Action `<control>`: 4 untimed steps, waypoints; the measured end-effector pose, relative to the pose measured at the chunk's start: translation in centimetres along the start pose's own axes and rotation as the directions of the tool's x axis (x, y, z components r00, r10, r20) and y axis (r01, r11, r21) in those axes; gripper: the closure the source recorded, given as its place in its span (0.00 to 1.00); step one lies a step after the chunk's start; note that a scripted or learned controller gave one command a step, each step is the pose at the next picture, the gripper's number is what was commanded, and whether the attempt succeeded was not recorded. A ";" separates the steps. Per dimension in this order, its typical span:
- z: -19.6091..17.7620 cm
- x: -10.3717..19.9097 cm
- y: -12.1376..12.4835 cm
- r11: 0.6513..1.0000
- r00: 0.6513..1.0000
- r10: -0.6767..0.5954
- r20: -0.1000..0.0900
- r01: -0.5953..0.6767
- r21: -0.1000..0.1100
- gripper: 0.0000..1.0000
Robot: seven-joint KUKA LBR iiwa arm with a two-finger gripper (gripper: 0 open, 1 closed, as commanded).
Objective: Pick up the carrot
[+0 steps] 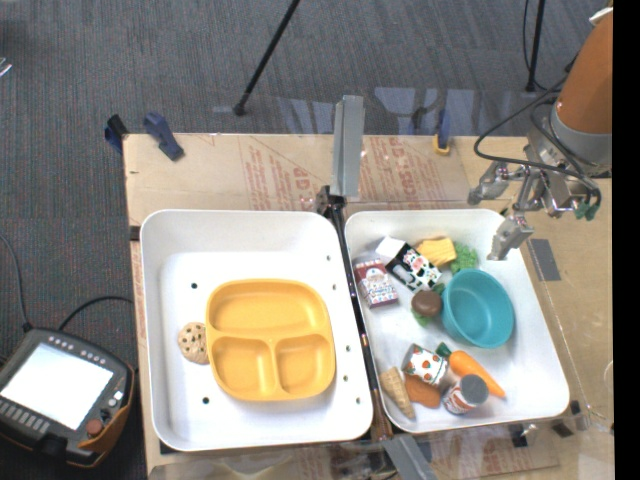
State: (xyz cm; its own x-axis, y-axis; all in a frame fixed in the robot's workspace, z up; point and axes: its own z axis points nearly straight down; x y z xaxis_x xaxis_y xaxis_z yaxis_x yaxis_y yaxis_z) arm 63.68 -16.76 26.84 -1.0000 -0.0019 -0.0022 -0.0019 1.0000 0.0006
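Two shallow white bins are seen side by side on the bench.

Left bin: a yellow three-compartment plate, smooth and glossy with rounded corners, is set near the middle. A round speckled cookie lies touching the plate's left edge.

Right bin: a smooth teal bowl sits right of centre. The carrot, orange and tapered, is found just below the bowl toward the bin's front, its tip pointing right; a small can lies against it. A ribbed cone rests at the front left. A black-and-white patterned carton, a yellow block and a small printed box are grouped at the back; a dark brown round item touches the bowl's left rim.

The gripper is held above the right bin's back right corner, well apart from the carrot. Nothing is seen between the fingers; how far the jaws stand apart cannot be told.
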 end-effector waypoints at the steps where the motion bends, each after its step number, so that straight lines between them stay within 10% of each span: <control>1: 18.3 4.3 -1.4 0.997 0.997 0.072 -0.006 -0.072 -0.001 0.00; 2: 18.0 8.2 -3.5 0.999 0.999 0.040 -0.001 -0.040 0.000 0.00; 3: 17.3 14.5 1.3 0.998 0.998 0.066 0.001 -0.066 -0.001 0.00; 4: 14.7 9.9 -4.4 0.977 0.977 0.212 0.001 -0.212 0.000 0.00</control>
State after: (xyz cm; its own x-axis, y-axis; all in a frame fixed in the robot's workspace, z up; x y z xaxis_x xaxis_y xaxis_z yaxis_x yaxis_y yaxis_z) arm 53.78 -21.13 12.11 -0.9776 0.2102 -0.0031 0.2102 0.9776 0.0007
